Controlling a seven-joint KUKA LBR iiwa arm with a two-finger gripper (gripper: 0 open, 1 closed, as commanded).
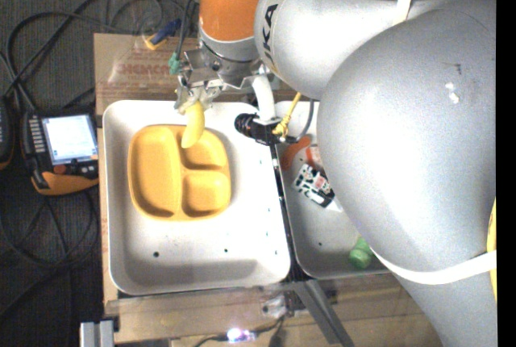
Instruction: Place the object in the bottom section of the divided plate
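A yellow divided plate lies in the left white bin, with one large section on its left and two smaller ones on its right. My gripper hangs over the plate's top edge, below the orange wrist band. It is shut on a pale yellow banana. The banana dangles from the fingers, and its lower end is over the plate's upper right section. From this slant I cannot tell whether the banana touches the plate.
The right bin holds an orange-red item, a black-and-white packet and a green object. The big grey arm covers most of that bin. A handheld screen unit and cables lie left of the bench.
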